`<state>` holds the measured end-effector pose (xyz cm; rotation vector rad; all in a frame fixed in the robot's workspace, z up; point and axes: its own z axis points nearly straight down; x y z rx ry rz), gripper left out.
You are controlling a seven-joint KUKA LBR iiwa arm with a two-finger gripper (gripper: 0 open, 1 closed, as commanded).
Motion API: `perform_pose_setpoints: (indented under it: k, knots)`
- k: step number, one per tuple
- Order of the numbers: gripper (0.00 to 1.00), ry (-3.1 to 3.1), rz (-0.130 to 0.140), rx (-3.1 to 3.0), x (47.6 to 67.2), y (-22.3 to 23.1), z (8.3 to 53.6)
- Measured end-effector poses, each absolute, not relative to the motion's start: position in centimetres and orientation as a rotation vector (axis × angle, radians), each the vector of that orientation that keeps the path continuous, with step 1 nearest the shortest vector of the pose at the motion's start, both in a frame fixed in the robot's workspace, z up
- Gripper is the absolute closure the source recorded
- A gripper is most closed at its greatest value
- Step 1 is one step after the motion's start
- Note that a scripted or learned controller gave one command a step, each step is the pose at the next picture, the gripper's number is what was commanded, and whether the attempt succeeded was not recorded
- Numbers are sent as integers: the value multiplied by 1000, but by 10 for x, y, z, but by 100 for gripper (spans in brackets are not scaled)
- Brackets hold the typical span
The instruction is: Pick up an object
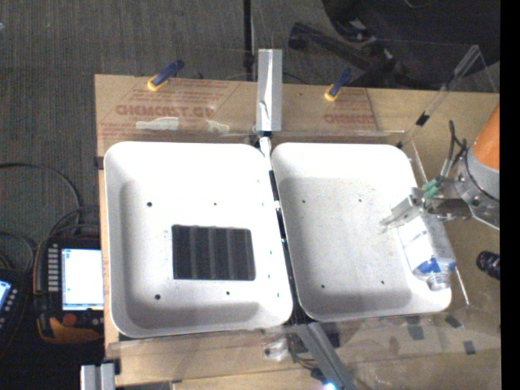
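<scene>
My surface [114, 96] is a brown board that carries two shallow white bins side by side, with a pair of yellow-and-blue clamps [165, 74] pinned along its far edge. The left bin [130, 177] holds a dark, ribbed rectangular tray [213, 253] lying flat a little below its middle. The right bin [325, 177] has a bare speckled floor across most of its width, and what matters lies at its right side. My arm [490, 149] comes in from the right, the orange band showing at the edge of view above the grey wrist. My hand [410, 205] hangs over the right rim of the right bin, its metal fingers [396, 215] pointing left and slightly down toward the bin floor; I cannot tell whether they are spread or closed. Just below the hand a clear plastic bottle [426, 250] lies on its side along the right wall of the bin, its blue-labelled end toward the near corner. Nothing sits between my fingers that I can make out.
</scene>
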<state>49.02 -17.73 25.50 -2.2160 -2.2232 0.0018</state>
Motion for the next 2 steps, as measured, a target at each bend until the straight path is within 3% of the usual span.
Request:
perform_pose_setpoints:
  k: [1,2]
  knots:
    - [0,-2214,2,-2223,533,-129,144]
    - [0,-2542,-12,-1865,509,-186,92]
